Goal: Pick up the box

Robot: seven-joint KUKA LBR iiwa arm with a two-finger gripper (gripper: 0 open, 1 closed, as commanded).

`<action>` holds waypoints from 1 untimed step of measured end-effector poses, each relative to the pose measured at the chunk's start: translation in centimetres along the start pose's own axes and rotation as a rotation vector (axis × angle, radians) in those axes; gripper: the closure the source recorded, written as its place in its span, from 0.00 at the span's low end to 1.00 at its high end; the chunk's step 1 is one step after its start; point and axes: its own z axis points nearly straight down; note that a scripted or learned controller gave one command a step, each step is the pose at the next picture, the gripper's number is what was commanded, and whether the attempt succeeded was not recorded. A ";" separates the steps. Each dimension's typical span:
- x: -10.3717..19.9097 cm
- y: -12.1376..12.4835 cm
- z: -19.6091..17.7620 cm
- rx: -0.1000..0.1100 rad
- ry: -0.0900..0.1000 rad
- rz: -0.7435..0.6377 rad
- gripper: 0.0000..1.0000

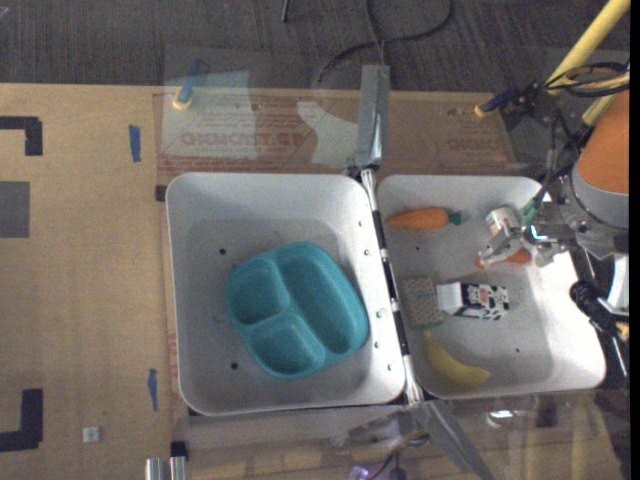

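Observation:
The box [474, 299] is a small white carton with black patches, lying flat near the middle of the right bin [575, 363]. My gripper [505, 232] hangs over the upper right part of that bin, up and to the right of the box and apart from it. A small orange-red object [507, 259] lies just below the gripper.
In the right bin a carrot [424, 218] lies at the top left, a greenish patterned pad [419, 301] touches the box's left side, and a banana [455, 361] lies below. The left bin [195, 228] holds a teal divided plate [293, 309]. Cables hang at the upper right.

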 end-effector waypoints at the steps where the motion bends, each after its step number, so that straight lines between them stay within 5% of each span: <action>1: -5.4 1.7 10.2 -0.005 0.003 0.107 0.00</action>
